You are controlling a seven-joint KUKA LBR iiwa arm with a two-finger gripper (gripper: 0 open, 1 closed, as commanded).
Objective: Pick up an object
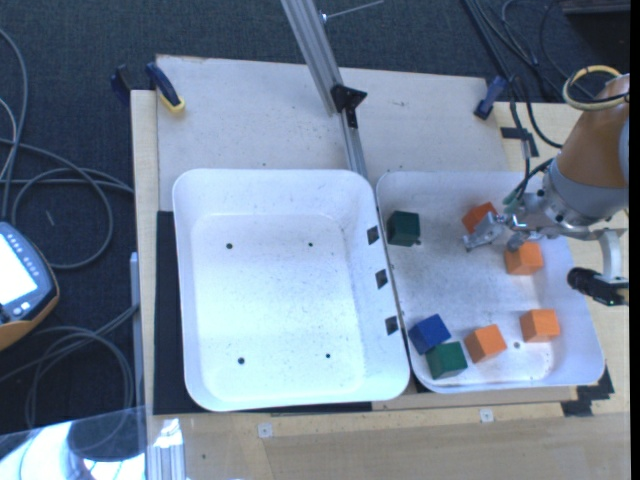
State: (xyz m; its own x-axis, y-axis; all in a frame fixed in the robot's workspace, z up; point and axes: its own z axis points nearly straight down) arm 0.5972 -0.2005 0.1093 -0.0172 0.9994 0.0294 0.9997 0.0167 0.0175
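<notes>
**Gripper low among the orange blocks, grasp unconfirmed**

The right bin [560,368] holds all the blocks; the left bin [190,268] sits beside it. The arm [590,158] reaches in, its gripper [495,230] touching or just beside an orange block [478,215]. Whether it pinches anything I cannot tell. Likely the grasping step; next calls for a firm close, then a lift. Another orange block [523,258] lies just beside.

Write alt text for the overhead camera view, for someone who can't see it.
A grey robot arm reaches in from the right, its gripper low over the right white bin beside an orange block. That bin also holds three more orange blocks, two green blocks and a blue block. The left white bin sits beside it.
</notes>
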